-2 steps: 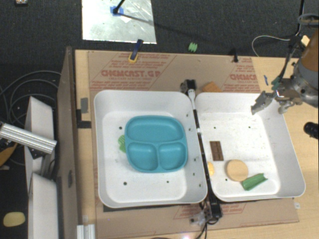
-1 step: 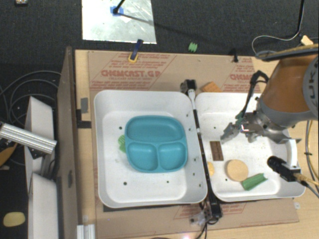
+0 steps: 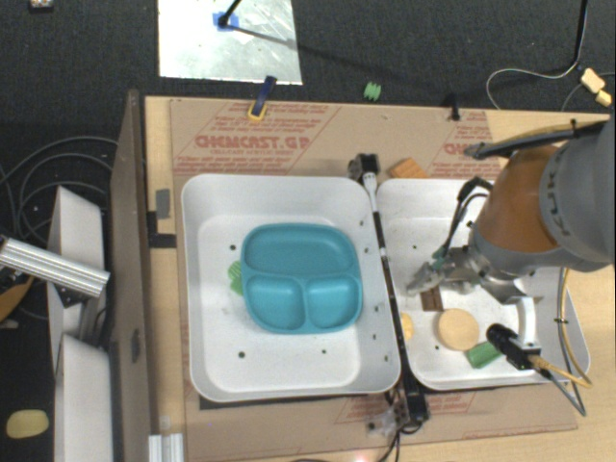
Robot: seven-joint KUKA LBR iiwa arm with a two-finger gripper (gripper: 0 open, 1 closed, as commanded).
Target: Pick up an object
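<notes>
Crowding is the main danger at this moment. The claw [image 3: 430, 275] of the grey arm is found low inside the shallow white right bin [image 3: 423, 210], toward the right end of the table [image 3: 289, 128]. Whether it is spread or pressed together cannot be told, and nothing is seen held in it.

A small brown block [image 3: 431, 300] lies just beside the claw, on the side of the near table edge, and is judged the likely thing to be picked. A round tan disc [image 3: 458, 328] lies close to that block. A green block [image 3: 481, 355] is placed further toward the near right corner.

If the claw is closed slightly off, the brown block could be pushed against the disc, or both could be caught together. The blue divided plastic plate [image 3: 300, 277] in the left bin [image 3: 207, 258] is well apart and not at risk.
</notes>
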